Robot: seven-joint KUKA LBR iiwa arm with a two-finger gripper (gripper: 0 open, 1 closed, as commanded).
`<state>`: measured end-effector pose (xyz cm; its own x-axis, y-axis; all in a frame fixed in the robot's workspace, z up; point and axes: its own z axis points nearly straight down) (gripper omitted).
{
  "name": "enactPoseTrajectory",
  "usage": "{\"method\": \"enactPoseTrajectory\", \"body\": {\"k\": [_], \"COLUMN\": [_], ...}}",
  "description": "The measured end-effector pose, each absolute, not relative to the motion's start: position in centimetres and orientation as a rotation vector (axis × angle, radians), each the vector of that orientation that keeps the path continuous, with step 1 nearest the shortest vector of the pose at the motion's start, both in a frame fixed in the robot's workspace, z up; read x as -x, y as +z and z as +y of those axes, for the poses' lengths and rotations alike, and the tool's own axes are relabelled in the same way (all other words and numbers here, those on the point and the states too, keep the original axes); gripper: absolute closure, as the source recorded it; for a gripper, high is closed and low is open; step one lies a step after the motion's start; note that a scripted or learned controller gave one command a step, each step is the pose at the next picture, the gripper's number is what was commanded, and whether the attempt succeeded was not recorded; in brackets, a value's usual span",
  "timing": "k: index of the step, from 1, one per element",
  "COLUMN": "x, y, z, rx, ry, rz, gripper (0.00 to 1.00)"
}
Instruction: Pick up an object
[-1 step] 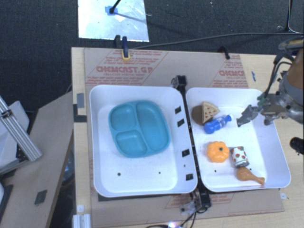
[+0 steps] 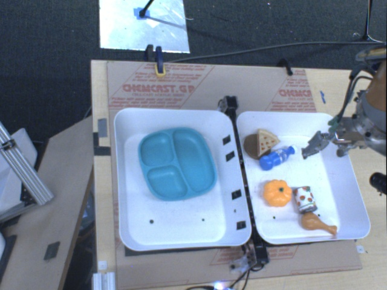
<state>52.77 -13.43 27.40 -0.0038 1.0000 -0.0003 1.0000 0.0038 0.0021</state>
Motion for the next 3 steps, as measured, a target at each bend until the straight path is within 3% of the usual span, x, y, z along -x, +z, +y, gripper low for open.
{"method": "enactPoseTrajectory", "body": {"k": [3], "x": [-51.0], "y": [13.0], "z": [-14.1], "rx": [-2.221], "ry": [0.0], "rz": [2.223], "gripper": [0.0]}}
